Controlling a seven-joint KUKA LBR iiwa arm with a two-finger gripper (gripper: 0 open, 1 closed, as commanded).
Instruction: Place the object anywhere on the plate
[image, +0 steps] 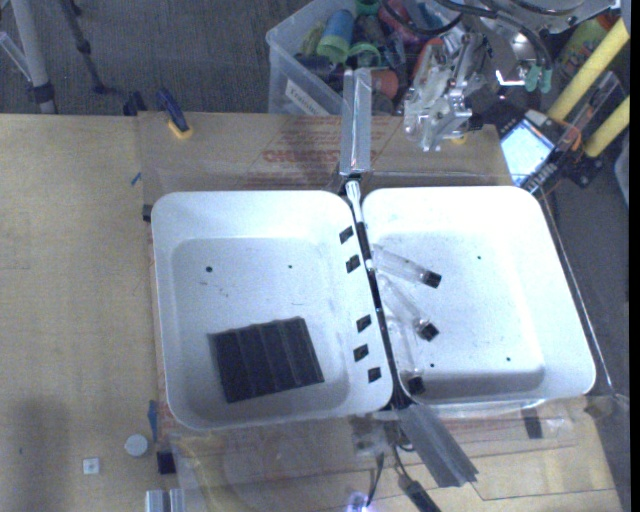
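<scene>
A black ridged plate lies flat in the front part of the left bin. Three clear tubes with black caps lie in the right bin near the divider: one tube at mid-height, a second tube below it, and a third tube at the front left corner. My gripper hangs high beyond the far rim of the right bin, well away from the tubes and the plate. Nothing shows in it.
A metal divider rail runs between the bins, with black tabs along the left bin's right wall. A clear tub of colourful toys stands behind the bins. A yellow tube lies at the far right.
</scene>
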